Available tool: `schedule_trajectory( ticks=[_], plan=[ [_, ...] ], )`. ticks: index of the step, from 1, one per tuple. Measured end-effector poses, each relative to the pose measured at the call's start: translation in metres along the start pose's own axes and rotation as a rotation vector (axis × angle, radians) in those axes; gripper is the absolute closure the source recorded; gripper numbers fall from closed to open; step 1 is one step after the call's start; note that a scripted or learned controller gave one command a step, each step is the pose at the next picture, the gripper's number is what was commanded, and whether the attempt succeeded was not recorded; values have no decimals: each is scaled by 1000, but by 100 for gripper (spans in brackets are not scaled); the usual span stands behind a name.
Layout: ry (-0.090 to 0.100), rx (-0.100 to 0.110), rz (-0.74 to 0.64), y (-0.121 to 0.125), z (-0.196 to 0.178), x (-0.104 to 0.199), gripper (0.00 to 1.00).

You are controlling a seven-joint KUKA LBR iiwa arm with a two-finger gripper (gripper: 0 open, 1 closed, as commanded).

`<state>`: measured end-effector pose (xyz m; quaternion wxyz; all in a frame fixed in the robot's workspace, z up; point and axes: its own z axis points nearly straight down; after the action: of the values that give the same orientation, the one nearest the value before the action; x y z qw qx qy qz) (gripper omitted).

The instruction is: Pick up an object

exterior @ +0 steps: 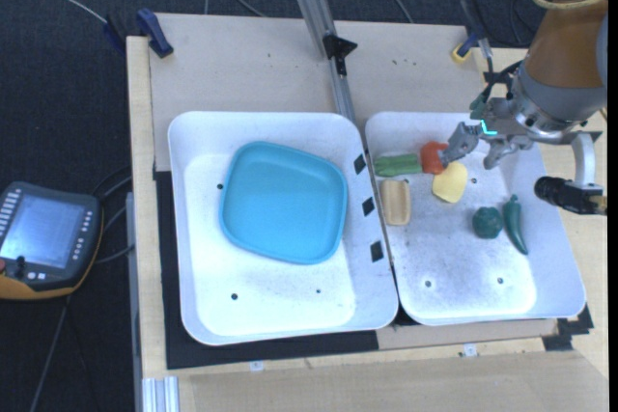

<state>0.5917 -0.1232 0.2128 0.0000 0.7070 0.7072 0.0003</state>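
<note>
Nearby, rounded yellow piece [449, 182], smooth blue plate [284, 202]

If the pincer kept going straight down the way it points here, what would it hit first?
Most likely the yellow piece, which lies just below the pincer in the right bin, with the red piece close beside it. Depth is hard to judge from this slanted view, so it may reach the bin floor between them.
</note>
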Motion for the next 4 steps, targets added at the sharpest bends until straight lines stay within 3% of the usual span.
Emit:
schedule_trajectory(
  ticks=[1, 3, 4],
  plan=[
    [0, 0, 0, 0, 0, 0, 0],
    [0, 4, 0, -2, 115, 4, 0],
    [0, -1, 0, 0, 101, 4, 100]
  ],
)
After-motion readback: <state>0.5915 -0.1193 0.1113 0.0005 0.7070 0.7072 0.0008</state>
